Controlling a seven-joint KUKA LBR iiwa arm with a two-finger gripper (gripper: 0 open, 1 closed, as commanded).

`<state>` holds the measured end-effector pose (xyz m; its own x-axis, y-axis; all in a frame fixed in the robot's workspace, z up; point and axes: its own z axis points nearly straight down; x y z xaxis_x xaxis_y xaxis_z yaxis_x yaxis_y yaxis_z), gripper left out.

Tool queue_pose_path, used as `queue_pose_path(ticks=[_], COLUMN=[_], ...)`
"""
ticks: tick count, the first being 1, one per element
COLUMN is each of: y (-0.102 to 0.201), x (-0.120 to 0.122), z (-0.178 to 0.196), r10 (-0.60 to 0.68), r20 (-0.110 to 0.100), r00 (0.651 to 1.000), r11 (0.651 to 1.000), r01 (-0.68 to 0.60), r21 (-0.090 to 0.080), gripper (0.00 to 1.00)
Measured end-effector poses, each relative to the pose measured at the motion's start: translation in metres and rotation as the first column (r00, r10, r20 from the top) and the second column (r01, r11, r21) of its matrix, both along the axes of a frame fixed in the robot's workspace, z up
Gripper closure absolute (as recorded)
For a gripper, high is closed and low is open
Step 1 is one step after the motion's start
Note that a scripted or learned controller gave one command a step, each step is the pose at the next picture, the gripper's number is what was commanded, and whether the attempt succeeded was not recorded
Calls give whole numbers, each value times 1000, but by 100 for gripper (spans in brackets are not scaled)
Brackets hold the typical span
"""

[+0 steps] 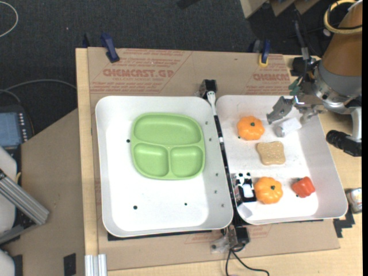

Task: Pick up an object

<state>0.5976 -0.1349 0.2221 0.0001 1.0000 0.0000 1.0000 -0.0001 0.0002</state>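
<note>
the gripper (286, 118) hangs over the upper part of the right bin (322, 211), just to the right of the upper orange pumpkin (250, 127). its two grey fingers (277, 110) stand apart, with nothing between them; the tips sit near the bin floor, though contact cannot be judged. the arm (344, 56) reaches in from the right, grey with an orange band above the wrist.

taking the upper orange pumpkin as the landmark: the slice of toast (271, 153) lies just below it and a little to the right, apart from it. the second orange pumpkin (268, 190) sits well below it, near the front edge of the right bin. a small black and white toy (245, 188) lies just left of that second pumpkin, against the bin's left wall. a red pepper (303, 187) rests below and well to the right of the landmark, near the second pumpkin but not touching it.

well to the left of the landmark, in the left bin (115, 211), lies a green divided plate (168, 145), with one wide compartment at the back and two smaller ones in front. both bins sit side by side on a brown board (92, 96) on the counter, held by blue clamps (109, 46) at the back edge.
</note>
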Motion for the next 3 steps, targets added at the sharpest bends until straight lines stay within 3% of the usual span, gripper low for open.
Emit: queue_pose_path(ticks=[1, 2, 3], y=[-48, -70, -61], x=[34, 75, 54], z=[-118, -127, -125], r10=[1, 2, 2], r20=[17, 11, 30], r00=[1000, 1000, 1000], r11=[1000, 1000, 1000], r01=[-1, -2, -2], r21=[-6, -3, -12], gripper=[0, 0, 0])
